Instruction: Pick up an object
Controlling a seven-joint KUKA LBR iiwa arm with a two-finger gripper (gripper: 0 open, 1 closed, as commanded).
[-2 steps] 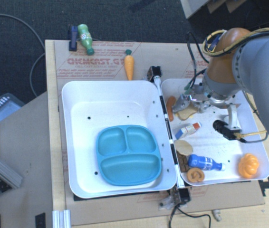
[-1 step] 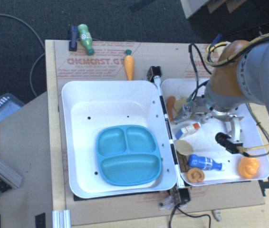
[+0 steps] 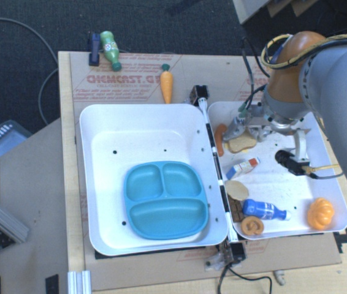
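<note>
Item: toast slice (image 3: 242,143), right bin (image 3: 339,216), near its far-left corner, directly under my gripper (image 3: 250,127). I judge it light, stiff, flat, best pinched across its edges. Finger state: I cannot tell. Alternates, near edge: blue bottle (image 3: 264,210), orange pumpkin (image 3: 320,213), both light, smooth, likely slippery.

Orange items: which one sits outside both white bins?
The orange toy carrot, lying on the cardboard above the left bin. The orange pumpkin sits inside the right bin.
</note>
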